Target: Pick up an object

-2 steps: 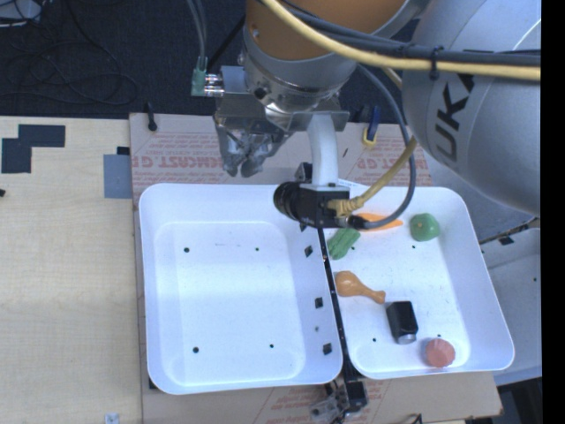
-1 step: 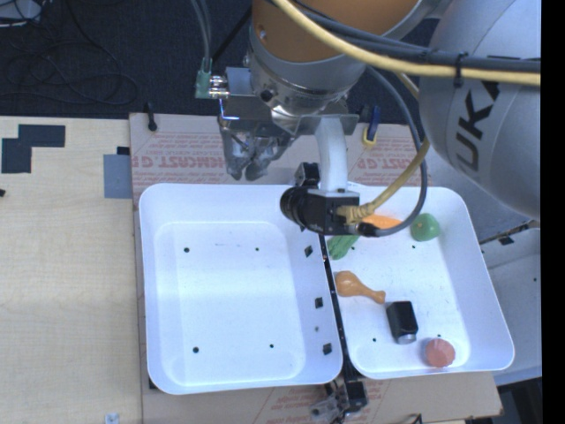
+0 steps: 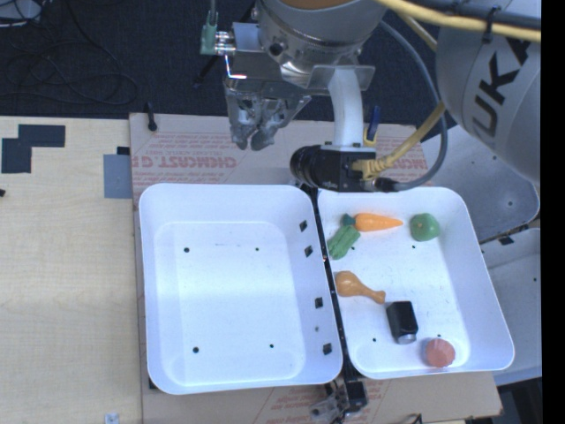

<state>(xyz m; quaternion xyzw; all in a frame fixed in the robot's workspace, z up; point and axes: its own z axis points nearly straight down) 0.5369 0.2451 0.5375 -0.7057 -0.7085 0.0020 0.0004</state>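
The gripper (image 3: 256, 135) hung above the cardboard sheet (image 3: 221, 157) at about twelve o'clock from the left bin (image 3: 163, 215), past that bin's far rim; its fingers sat close together with nothing between them. From it, every object lay toward four and five o'clock, in the right bin (image 3: 481, 281). Nearest the divider rested a green pod (image 3: 342, 241), touching an orange carrot (image 3: 380, 223) at its two o'clock. A green round piece (image 3: 425, 227) sat near the far right rim. Mid-bin lay a tan, pear-shaped gourd (image 3: 357, 286), with a black block (image 3: 402, 321) at its four o'clock and a pink ball (image 3: 438, 352) hard against the near rim. Open white floor separated the gourd from the carrot.
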